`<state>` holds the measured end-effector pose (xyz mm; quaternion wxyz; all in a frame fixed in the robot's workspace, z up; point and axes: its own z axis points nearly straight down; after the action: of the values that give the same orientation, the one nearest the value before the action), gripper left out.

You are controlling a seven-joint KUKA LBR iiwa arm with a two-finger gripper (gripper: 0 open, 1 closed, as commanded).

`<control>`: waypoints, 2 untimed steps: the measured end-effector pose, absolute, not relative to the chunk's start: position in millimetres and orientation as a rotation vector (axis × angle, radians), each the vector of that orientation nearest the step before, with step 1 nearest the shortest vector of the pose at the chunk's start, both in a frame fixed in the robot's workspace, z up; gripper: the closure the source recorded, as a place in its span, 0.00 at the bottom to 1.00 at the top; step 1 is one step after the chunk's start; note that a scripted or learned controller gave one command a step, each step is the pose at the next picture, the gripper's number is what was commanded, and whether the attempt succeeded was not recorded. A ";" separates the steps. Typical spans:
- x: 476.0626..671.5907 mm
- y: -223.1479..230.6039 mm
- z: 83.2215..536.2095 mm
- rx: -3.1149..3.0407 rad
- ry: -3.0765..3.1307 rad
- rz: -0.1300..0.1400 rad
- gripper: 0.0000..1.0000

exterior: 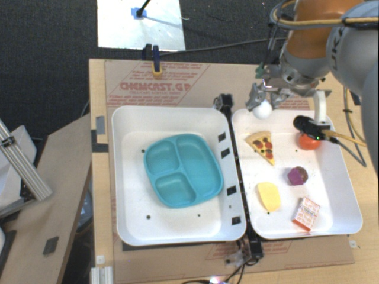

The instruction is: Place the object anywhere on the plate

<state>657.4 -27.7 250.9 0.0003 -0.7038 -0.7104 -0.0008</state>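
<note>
A teal plate (182,169) with three compartments lies in the middle of the left bin (131,158). My gripper (264,102) hangs over the far left corner of the right bin (343,185), just right of the divider. A small white ball (262,109) sits between its two fingertips, so the gripper is shut on it. The ball appears lifted slightly above the bin's back rim. The plate is to the lower left of the gripper, across the divider.
In the right bin lie a pizza slice (261,145), a red-orange fruit (308,141) under a black part, a purple piece (297,175), a yellow piece (269,196) and a red-and-white packet (306,213). Black clips line the divider (231,158).
</note>
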 end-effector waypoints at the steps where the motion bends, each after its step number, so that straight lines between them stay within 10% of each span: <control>1: 647.1 31.8 237.2 -2.209 -2.231 -0.003 1.00; 2: 635.9 90.8 242.4 -2.208 -2.232 -0.005 1.00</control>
<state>635.9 90.8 242.4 0.0007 -0.7033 -0.7109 -0.0015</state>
